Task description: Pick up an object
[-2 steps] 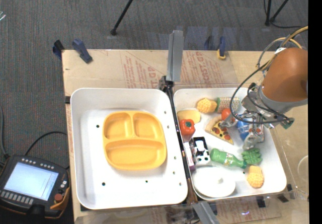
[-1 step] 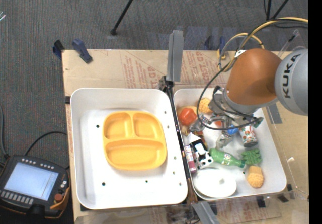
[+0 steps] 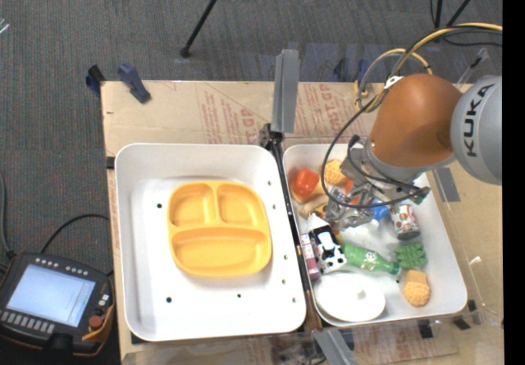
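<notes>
The right bin (image 3: 454, 261) holds several small items. A red-orange toy (image 3: 304, 183) and a yellow-orange piece (image 3: 333, 172) lie at its back left. A small can (image 3: 404, 221) and a blue piece (image 3: 380, 213) sit mid-bin. Toward the front are a black-and-white cow toy (image 3: 329, 249), a green bottle (image 3: 370, 258), a green leafy toy (image 3: 411, 255), an orange textured piece (image 3: 416, 288) and a white round lid (image 3: 351, 297). My gripper (image 3: 345, 213) hangs low over the bin's left middle, just behind the cow toy and beside the blue piece. The orange wrist band (image 3: 414, 120) hides much of it.
The left bin (image 3: 139, 273) holds a yellow divided plate (image 3: 220, 228). A metal divider post (image 3: 285, 101) stands between the bins at the back. A pink-edged item (image 3: 310, 258) leans on the right bin's left wall. A teach pendant (image 3: 53, 298) lies on the floor at front left.
</notes>
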Tool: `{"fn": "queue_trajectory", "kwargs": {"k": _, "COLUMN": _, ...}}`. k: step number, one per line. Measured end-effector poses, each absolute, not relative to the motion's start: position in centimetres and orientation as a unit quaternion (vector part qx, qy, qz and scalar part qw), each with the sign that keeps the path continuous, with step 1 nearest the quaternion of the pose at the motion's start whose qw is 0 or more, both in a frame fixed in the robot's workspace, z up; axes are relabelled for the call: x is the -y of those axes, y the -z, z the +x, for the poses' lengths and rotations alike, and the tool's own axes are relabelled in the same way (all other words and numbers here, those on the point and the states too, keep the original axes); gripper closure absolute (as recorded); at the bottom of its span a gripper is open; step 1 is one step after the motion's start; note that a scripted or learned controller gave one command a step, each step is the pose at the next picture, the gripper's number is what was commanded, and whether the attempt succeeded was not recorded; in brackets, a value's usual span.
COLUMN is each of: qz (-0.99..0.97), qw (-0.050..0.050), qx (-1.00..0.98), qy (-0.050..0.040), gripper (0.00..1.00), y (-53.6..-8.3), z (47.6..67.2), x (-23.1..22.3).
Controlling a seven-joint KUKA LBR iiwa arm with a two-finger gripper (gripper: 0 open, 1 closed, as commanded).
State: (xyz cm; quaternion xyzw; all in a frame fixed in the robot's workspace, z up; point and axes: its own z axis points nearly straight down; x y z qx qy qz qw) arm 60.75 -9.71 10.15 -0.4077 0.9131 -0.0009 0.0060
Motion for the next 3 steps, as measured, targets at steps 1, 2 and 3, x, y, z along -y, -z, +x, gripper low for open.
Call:
{"fn": "queue_trajectory", "kwargs": {"k": 1, "qz": -0.408, "qw": 0.005, "qx": -0.913, "qy": 0.0002, "gripper": 0.0, "y": -10.1, "z": 60.7, "x": 9.7}}
{"fn": "queue_trajectory", "kwargs": {"k": 2, "qz": -0.347, "qw": 0.005, "qx": -0.938, "qy": 0.0012, "gripper": 0.0, "y": -9.1, "z": 58.2, "x": 9.7}}
{"fn": "queue_trajectory", "kwargs": {"k": 3, "qz": -0.269, "qw": 0.002, "qx": -0.963, "qy": -0.0007, "gripper": 0.0, "y": -8.8, "z": 59.4, "x": 8.1}}
